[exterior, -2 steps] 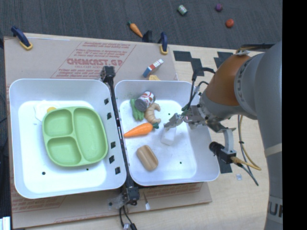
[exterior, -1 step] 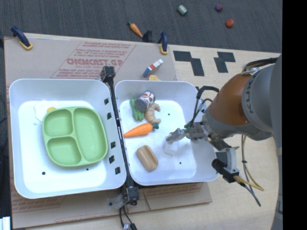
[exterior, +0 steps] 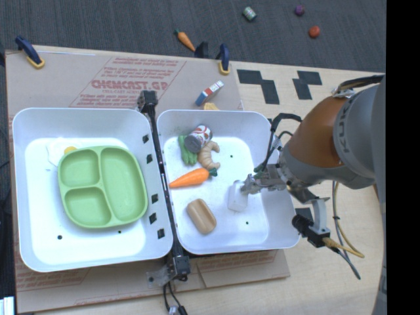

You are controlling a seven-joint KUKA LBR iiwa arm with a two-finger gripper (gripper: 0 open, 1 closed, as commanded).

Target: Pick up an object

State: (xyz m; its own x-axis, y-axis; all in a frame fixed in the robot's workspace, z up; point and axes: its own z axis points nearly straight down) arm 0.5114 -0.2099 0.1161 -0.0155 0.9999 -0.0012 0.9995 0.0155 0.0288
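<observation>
Nearest in the right bin (exterior: pixel 279 238), a roll (exterior: pixel 201 216) is seen lying on its side, well clear of the arm. Just beyond it and to the right, a small pale cup (exterior: pixel 237 198) is seen on the bin floor; it looks translucent, though its exact kind cannot be made out. It is judged to be the thing aimed at, since the claw (exterior: pixel 252 186) is placed right beside it, at its right edge. Whether contact is made cannot be told, and how far the claw is spread cannot be told either: its tip is blurred against the white floor. Nothing can be said to be held.

The cup is judged light, thin-walled and smooth, so it may be tipped or pushed away by a glancing touch and could be squashed by a hard squeeze. A hold across the rim or the upper wall would be best suited, with gentle closing.

Farther back, a carrot (exterior: pixel 190 178) is laid crosswise, and would be firmer and easier to grip at its thick middle. Beyond it, a croissant (exterior: pixel 209 155) and a can (exterior: pixel 199 136) are crowded together.
</observation>
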